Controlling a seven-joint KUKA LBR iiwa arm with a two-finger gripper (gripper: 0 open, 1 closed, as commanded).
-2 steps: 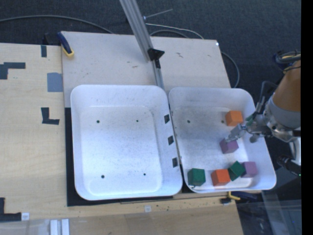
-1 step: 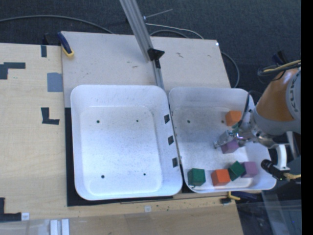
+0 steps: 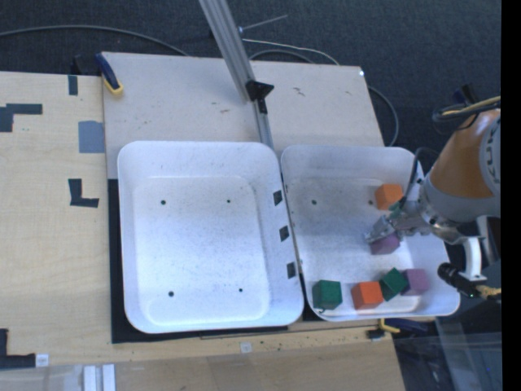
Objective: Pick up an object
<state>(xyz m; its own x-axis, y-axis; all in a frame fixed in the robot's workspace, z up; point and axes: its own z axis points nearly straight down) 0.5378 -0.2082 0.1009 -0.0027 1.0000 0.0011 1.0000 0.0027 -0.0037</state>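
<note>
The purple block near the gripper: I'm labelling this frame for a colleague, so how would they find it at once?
Look in the right bin, the one the arm reaches into. In its middle, right at the gripper, lies a purple block. The other purple block sits in the row along the bin's near edge beside a green block; this one lies apart from that row, just below an orange block.

The grey, orange-banded arm (image 3: 464, 169) reaches into the right white bin (image 3: 342, 165) — its gripper (image 3: 381, 235) sits over a small purple block (image 3: 385, 244), near an orange cube (image 3: 388, 195).
</note>
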